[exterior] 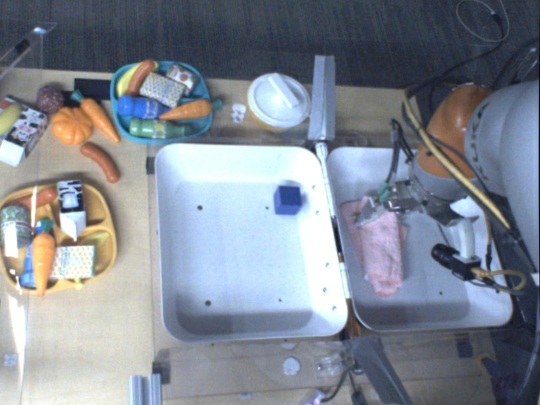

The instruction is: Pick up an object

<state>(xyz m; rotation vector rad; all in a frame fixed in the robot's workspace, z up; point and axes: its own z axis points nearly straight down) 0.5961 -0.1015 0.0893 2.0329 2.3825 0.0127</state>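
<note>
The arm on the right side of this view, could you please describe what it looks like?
The arm is bulky and rounded, light grey, with an orange band above the wrist. Yellow and black cables loop along it, and the gripper is a small dark metallic assembly.

Blue cube [288, 199] in white bin [194, 310]; pink cloth [381, 247] beside.

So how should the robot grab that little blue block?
Probably straight from above, fingers closing on two opposite flat sides of the blue block. It sits alone on the left bin's flat floor, away from the walls, so nothing blocks a top-down grip.
</note>
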